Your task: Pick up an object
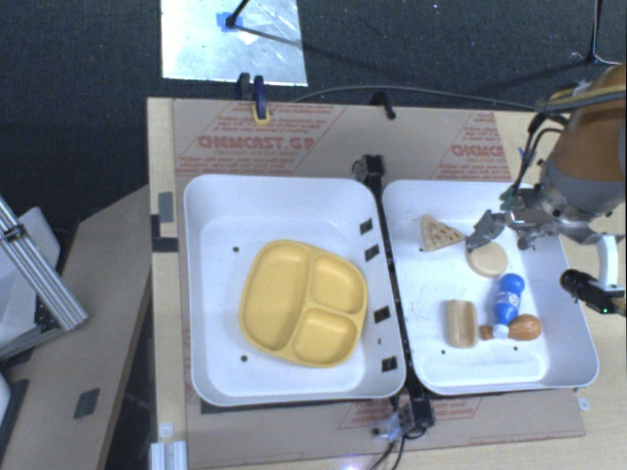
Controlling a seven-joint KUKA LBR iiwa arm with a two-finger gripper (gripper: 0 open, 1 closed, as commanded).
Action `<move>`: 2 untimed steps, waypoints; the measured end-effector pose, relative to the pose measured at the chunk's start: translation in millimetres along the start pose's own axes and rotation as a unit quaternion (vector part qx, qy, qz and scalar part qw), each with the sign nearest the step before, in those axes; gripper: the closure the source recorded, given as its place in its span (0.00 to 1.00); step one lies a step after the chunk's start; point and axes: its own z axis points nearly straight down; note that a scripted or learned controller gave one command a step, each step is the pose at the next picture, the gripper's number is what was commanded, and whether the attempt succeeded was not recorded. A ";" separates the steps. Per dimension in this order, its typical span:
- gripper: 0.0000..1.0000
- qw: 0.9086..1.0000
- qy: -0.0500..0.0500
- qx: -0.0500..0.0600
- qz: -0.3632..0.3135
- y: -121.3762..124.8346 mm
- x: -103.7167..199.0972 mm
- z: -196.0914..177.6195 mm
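The round pale cream biscuit-shaped piece [488,259] lies in the right shallow white bin [558,365], toward the bin's one-o'clock part. The two-finger gripper [509,227] sits just above it at about twelve to one o'clock, its dark fingers spread apart, one reaching toward ten o'clock and the other toward three; nothing lies between them, and whether a fingertip touches the piece is not clear.

From the cream piece, a tan triangular wedge with a pale face [440,233] lies near at ten o'clock. A small blue bottle with a white cap [506,301] lies just beside the piece at five o'clock, its cap pointing down the bin. Touching or nearly touching that cap, at four o'clock of the bottle, is a brown oval bun-like object [524,328]. A tan cylinder-shaped block [460,322] stands at seven o'clock of the cream piece, just beside the bottle.

The grey arm with its orange band [594,135] comes in at two o'clock. Well apart at nine o'clock, the left shallow white bin [220,213] holds a yellow three-compartment plastic tray [304,302], tilted a little in the bin.
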 end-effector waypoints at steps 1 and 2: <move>0.00 1.000 -0.001 -0.006 -0.001 3.0 0.3 -7.4; 0.00 1.000 -0.001 -0.005 -0.002 14.3 0.0 43.9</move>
